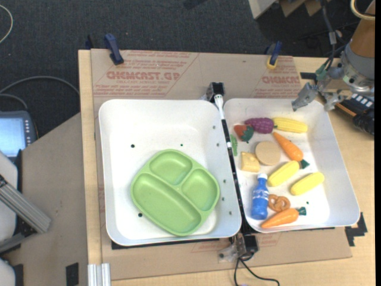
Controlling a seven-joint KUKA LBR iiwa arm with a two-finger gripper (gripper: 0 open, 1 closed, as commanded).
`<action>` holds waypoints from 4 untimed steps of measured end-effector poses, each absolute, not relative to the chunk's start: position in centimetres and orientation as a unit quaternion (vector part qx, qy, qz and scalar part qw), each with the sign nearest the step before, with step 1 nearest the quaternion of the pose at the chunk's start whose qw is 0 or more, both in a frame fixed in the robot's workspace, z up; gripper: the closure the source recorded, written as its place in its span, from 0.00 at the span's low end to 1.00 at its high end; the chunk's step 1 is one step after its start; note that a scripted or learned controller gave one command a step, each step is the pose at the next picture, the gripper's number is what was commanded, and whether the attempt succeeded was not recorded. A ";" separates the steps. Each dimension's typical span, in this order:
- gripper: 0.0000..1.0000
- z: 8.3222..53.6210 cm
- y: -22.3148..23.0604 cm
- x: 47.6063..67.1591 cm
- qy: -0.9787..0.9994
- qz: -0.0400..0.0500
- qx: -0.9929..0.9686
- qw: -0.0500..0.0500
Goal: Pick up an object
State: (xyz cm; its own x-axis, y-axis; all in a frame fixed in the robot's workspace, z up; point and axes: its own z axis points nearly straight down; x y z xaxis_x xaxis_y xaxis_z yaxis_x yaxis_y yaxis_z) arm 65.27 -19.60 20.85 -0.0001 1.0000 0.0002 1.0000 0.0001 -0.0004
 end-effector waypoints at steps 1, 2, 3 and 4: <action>0.00 7.7 -20.5 62.5 -0.706 0.002 -0.708 0.004; 1.00 9.6 -20.5 62.9 -0.707 -0.001 -0.707 -0.002; 1.00 8.4 -13.6 56.6 -0.708 0.001 -0.706 0.004; 1.00 13.1 -18.8 59.0 -0.706 -0.001 -0.708 -0.004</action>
